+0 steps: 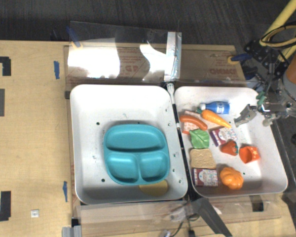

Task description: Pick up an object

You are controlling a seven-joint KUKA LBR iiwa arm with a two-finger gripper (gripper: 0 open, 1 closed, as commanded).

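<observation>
The toys lay heaped in the right bin (266, 181), near the bench's right edge, presumably so that any one could serve as the pick: a carrot (216, 117), a blue bottle (216, 107), a sausage (193, 121), a green leaf (200, 139), a bread slice (203, 158) and an orange fruit (232, 177). The left bin (89, 132) carried a teal divided tray (136, 152).

The arm reached in from the bench's right edge, its end effector (246, 115) poised over the right bin's far right part, just beside the carrot. Nothing showed between its fingers; how far apart they stood could not be told.
</observation>
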